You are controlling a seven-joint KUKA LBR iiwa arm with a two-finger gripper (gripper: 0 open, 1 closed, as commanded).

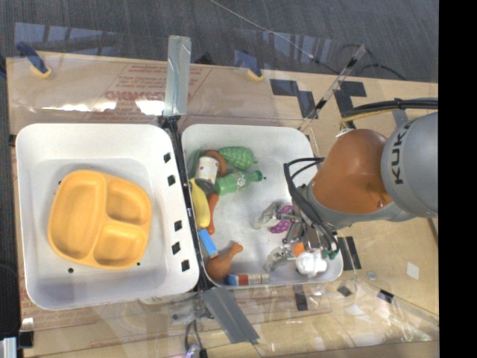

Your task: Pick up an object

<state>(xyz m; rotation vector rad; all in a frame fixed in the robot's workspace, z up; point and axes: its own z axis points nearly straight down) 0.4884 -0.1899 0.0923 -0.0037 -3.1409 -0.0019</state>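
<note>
Small purple-and-silver toy object [279, 219] lies in the right white bin [257, 136], long axis slanting up-right, just beside the tool [302, 246]; tool open or shut: cannot tell.

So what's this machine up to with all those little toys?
The robot arm reaches in from the right, with its gripper low in the near right corner of the right bin. That bin holds a pile of toy food along its left side: a banana, a green bottle, a drumstick. The left bin holds a yellow divided tray. I can't tell whether it has grabbed anything yet.
</note>
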